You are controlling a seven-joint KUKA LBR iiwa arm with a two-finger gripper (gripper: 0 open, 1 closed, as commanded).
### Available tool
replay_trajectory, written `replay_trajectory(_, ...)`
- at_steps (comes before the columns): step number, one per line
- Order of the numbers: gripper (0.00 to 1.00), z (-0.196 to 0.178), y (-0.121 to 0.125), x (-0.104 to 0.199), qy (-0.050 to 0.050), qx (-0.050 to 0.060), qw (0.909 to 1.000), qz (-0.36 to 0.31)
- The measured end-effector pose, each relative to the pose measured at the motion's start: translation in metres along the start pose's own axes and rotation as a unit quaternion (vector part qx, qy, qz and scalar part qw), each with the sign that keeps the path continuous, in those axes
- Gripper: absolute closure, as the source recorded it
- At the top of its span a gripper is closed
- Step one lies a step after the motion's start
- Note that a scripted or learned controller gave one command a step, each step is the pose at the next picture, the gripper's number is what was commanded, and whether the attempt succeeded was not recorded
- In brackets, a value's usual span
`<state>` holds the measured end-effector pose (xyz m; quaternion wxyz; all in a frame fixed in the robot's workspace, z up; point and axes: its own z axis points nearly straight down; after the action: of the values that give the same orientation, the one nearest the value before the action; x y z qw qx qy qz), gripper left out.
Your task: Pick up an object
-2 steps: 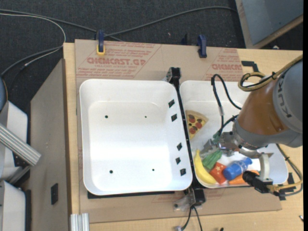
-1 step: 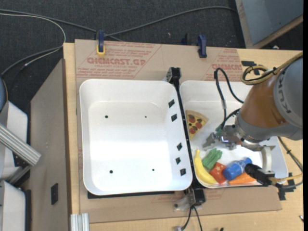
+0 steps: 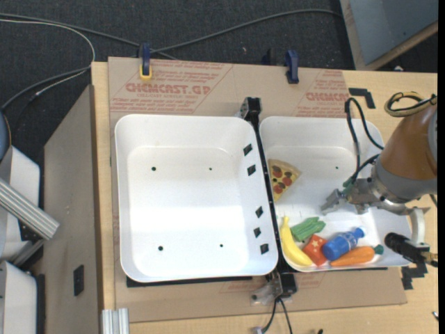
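Apparently claw (image 3: pixel 332 202) hangs over bin (image 3: pixel 313 134).

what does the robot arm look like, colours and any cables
The arm has an orange band above a grey wrist section. A black cable loops along its left side. The gripper is grey metal, and a white piece and black parts sit below the wrist.

My arm (image 3: pixel 410 155) is grey with an orange band. Both bins (image 3: pixel 132 186) are white. I see a yellow banana (image 3: pixel 290 245), blue bottle (image 3: pixel 344 242), orange carrot (image 3: pixel 356 257), and red-spotted pizza slice (image 3: pixel 282 175).
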<state>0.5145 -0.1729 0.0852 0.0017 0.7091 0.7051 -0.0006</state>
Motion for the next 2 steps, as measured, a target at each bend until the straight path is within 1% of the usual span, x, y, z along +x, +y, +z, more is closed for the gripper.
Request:
replay_trajectory(1,0.0,0.0,0.06,0.021,0.001,-0.002,1.0,-0.005)
replay_trajectory(2,0.0,0.001,-0.013,0.081,0.005,0.005,1.0,-0.004)
